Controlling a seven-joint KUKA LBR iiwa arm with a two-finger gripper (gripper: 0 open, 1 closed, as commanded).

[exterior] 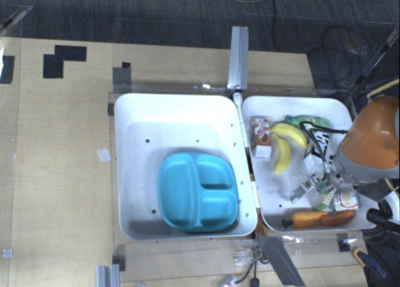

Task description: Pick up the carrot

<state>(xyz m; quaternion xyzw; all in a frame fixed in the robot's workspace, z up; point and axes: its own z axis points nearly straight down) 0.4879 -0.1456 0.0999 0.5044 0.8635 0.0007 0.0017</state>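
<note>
Camera view: carrot (322,218) at bin (269,217) front wall, carton (344,201) touching.

No readable text from my end. Brown packet (260,133) in the right bin (275,220), upper left corner, has printing but it's too blurred to read. Same for the small carton (345,201) at lower right of the frame: label is illegible.

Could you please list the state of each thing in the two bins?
Carrot: lying flat at right bin's front wall, not held.
Banana: lying in right bin, unpeeled.
Blue tray: upright in left bin.
Hand: low above the right bin, near carrot.
</note>
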